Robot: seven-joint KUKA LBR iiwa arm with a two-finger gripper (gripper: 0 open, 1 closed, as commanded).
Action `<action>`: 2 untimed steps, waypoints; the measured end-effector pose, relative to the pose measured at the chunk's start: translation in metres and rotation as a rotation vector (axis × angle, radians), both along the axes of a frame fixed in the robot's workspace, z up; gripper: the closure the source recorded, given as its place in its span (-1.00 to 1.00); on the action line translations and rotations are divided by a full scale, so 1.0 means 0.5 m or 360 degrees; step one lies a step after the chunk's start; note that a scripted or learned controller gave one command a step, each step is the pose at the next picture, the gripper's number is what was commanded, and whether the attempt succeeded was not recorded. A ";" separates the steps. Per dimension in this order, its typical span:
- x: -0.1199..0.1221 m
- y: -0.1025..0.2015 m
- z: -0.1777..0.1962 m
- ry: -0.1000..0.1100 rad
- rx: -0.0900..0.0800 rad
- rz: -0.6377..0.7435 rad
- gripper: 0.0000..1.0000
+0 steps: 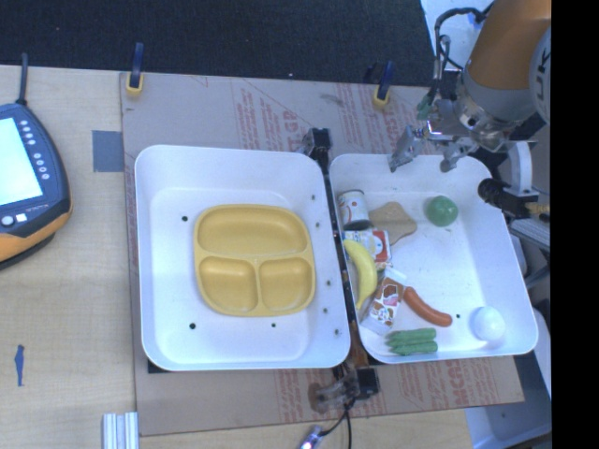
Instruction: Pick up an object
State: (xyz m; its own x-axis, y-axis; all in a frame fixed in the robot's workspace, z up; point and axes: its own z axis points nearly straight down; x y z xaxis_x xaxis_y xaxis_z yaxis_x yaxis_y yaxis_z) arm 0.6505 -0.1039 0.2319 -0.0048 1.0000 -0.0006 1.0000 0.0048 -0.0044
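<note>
Gripper [427, 157] hung spread and empty over the right bin's [520, 279] far rim. Nearest candidate was the green ball [441, 210], lying apart from the clutter (banana [362, 267], sausage [428, 308]). A sound approach would centre both fingers across it before descending.

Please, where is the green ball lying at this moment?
The green ball lies in the right bin, toward its far right part, just right of the brown bread-like piece and below the gripper.
</note>
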 end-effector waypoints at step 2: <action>0.010 -0.011 -0.278 0.0000 -0.0015 -0.0005 -1.00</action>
State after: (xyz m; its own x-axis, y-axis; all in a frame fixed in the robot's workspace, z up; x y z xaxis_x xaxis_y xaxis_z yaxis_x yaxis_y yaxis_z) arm 0.6555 -0.1097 0.0928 -0.0016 1.0000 -0.0097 1.0000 0.0016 -0.0041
